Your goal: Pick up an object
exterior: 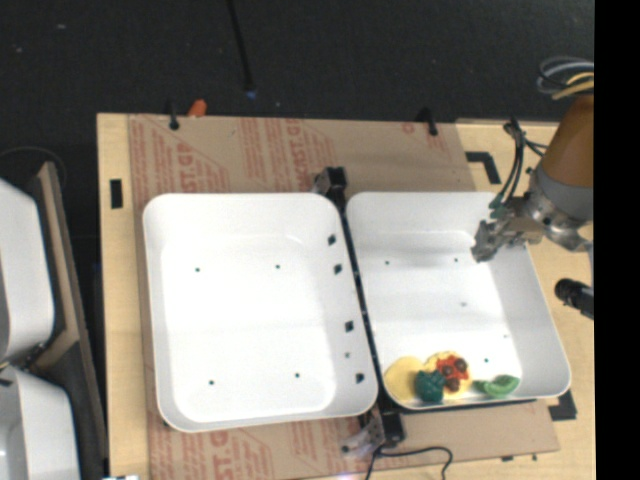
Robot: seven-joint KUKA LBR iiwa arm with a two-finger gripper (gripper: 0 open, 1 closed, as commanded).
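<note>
The arm (568,158) is reaching in from three o'clock, its orange band showing above a grey wrist, with cables looping beside it. The gripper (487,240) is hanging over the upper right part of the right bin (420,218), near that bin's far right wall. Nothing is sitting between its fingers; from this slant it is too small and blurred to say whether they are spread or closed.

The objects are lying in a tight cluster at the right bin's near edge, at roughly five o'clock on the bench and well apart from the gripper. A pale yellow flat piece (403,375) is lying underneath, round-edged and spreading toward the left of the pile. A teal blue-green lump (430,388) is resting on it, touching a small red object with dark spots (453,367) just at its one o'clock. A bit of orange-yellow is showing beside the red one, too small to make out. A green, leaf-like piece (500,384) is lying at the cluster's three o'clock side, against the bin's near rim.

The left bin (240,308) is sitting just beside the right one, the two meeting along a dark seam with black clips. Both are resting on a brown cardboard sheet (250,153) with red printing, spread across the wooden bench (112,268).
</note>
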